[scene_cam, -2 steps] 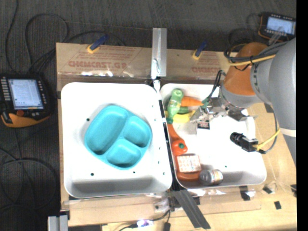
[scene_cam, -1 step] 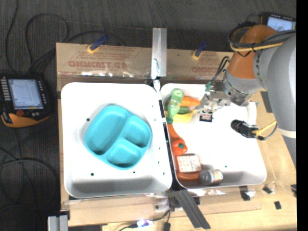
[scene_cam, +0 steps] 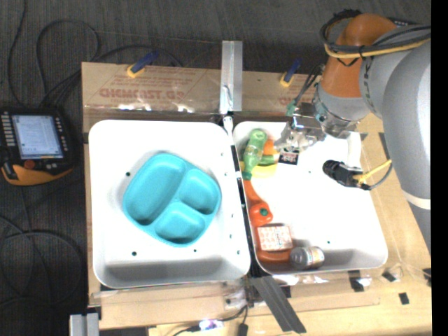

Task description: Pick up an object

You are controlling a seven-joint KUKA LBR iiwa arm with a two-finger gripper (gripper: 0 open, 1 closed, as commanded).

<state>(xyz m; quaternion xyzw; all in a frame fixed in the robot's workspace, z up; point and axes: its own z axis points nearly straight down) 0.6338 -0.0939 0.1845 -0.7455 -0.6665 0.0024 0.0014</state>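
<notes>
In the right bin (scene_cam: 350, 236) a green bottle (scene_cam: 253, 148) lies at the far left corner, with a yellow piece (scene_cam: 264, 166) just below it. Along the bin's left wall lies an orange bottle (scene_cam: 266, 233) with a white label and a grey cap (scene_cam: 305, 257) at the near end. My gripper (scene_cam: 285, 150) hangs over the far part of this bin, just right of the green bottle and close to the yellow piece. I see nothing held in it.
The left bin (scene_cam: 112, 250) holds a blue divided tray (scene_cam: 173, 197). A black plug on a yellow cable (scene_cam: 341, 171) hangs from the arm over the right bin. A teach pendant (scene_cam: 33, 140) lies at the far left, and clamps sit on the cardboard behind the bins.
</notes>
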